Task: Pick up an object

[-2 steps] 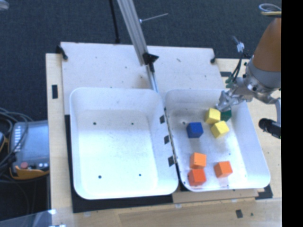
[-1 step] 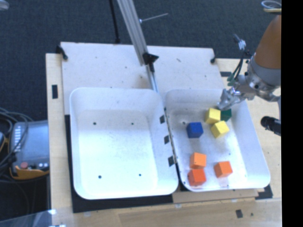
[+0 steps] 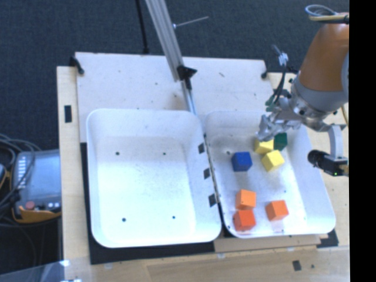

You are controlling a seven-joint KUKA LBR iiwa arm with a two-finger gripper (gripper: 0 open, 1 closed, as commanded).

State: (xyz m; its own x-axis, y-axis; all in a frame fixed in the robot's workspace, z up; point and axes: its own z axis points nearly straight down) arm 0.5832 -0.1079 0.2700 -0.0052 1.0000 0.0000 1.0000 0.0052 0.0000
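Note:
My gripper (image 3: 265,133) hangs over the back of the right bin (image 3: 314,201), directly above a yellow cube (image 3: 264,146), its tips close to that cube's top. A green cube (image 3: 280,140) sits just right of it, and a second yellow cube (image 3: 272,160) lies a little nearer the front. A blue cube (image 3: 241,161) rests left of these. Three orange cubes sit toward the front: one (image 3: 246,199) in the middle, one (image 3: 244,219) at the front left, one (image 3: 277,210) to the right. Nothing shows between the fingers.
The left bin (image 3: 147,178) sits beside the right one, sharing a raised rim with dark clips. A slanted metal camera post (image 3: 167,37) rises behind the bins. A grey device and cables lie off the bench at left.

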